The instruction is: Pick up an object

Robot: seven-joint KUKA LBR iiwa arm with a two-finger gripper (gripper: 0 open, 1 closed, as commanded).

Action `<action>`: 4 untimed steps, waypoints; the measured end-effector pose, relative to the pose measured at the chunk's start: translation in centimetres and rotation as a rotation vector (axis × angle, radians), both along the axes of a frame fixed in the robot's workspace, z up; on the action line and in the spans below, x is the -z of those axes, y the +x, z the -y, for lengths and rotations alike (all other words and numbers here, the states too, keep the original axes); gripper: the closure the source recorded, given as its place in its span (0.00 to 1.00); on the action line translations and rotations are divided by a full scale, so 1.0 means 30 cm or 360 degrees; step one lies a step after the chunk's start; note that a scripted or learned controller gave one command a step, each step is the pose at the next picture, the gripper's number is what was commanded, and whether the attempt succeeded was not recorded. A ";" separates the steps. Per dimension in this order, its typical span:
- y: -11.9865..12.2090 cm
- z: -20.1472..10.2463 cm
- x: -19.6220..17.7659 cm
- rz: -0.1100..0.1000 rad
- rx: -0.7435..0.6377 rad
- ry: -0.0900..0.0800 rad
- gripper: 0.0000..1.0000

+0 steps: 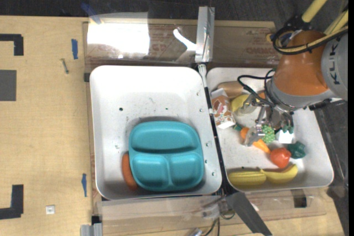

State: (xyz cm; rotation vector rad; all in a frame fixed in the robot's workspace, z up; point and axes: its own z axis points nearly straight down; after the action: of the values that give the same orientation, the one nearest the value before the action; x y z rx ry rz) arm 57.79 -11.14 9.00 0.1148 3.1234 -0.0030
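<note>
We see the tool (260, 132) lowered among toy foods right of the teal tray (166, 161), apparently seeking one; its grip we cannot tell.

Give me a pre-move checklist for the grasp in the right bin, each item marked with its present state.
1. Gripper is down over the toy pile in the right bin: ok.
2. An object seen between its fingers: cannot tell.
3. Green bumpy toy lies right beside the gripper: ok.
4. Yellow banana lies apart by the near wall: ok.
5. Teal divided tray sits in the left bin, away from the arm: ok.
</note>
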 end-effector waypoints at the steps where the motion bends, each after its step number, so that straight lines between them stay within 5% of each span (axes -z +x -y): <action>1: 0.003 -0.005 -0.038 0.0000 -0.0004 0.0001 1.00; 2: 0.183 -0.296 -0.474 0.0007 -0.0063 0.0008 1.00; 3: 0.236 -0.432 -0.546 -0.0008 -0.0268 0.0004 1.00; 4: 0.301 -0.381 -0.639 -0.0007 -0.0523 -0.0002 1.00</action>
State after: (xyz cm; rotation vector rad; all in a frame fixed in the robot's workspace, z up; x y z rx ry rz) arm 66.83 0.30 28.15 -0.3979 3.1047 -0.0006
